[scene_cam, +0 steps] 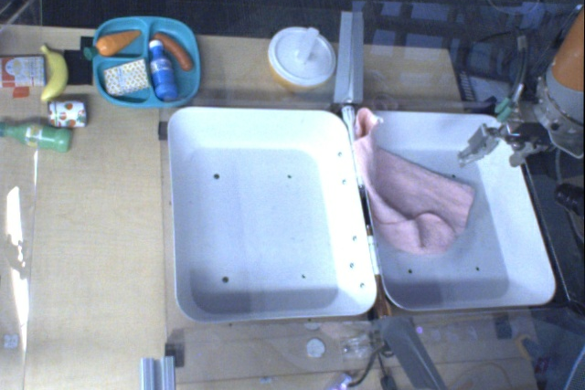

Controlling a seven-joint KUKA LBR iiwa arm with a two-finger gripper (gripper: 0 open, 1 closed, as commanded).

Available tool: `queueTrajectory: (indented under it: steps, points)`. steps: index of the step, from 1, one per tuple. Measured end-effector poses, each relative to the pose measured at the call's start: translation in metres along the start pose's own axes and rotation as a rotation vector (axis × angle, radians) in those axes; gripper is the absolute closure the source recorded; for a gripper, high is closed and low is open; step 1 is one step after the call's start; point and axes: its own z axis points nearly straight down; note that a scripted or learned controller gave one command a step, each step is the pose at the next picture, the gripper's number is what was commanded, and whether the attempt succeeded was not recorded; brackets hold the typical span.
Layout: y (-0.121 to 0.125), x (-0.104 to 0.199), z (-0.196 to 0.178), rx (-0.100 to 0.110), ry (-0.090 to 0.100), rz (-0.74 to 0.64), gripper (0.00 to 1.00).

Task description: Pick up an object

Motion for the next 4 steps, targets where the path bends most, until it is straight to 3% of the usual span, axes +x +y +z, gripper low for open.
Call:
queueTrajectory:
  steps: [1, 2, 3, 4]
  points:
    - [0.023, 0.030, 0.107, 0.000, 0.001, -0.142, 0.00]
    - [0.079, 0.049, 0.173, -0.011, -0.002, -0.233, 0.00]
    - [0.105, 0.060, 0.116, -0.005, -0.001, -0.078, 0.00]
    - [0.085, 0.075, 0.061, -0.003, 0.000, 0.170, 0.00]
